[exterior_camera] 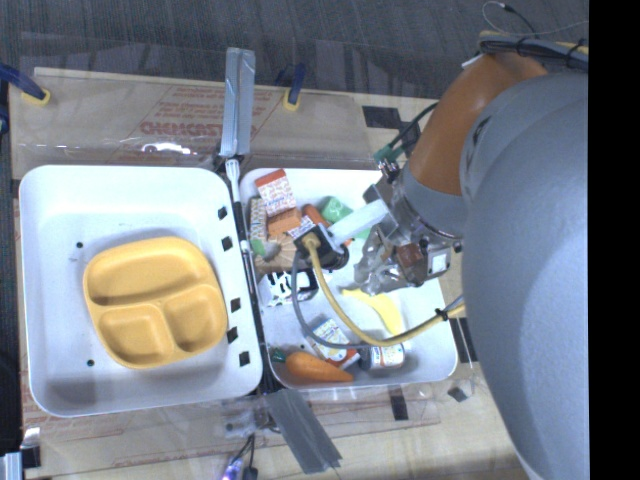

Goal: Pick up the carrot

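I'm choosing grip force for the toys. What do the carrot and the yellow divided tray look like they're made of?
The carrot, lying at the right bin's near edge, looks like smooth molded plastic: even orange with a soft sheen, though rubber can't be ruled out. The yellow divided tray in the left bin looks like matte hard plastic, uniform in colour, with rounded molded compartments.

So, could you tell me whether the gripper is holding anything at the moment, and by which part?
Cannot be told. The gripper sits over the right bin's clutter; the carrot lies apart at the near wall.
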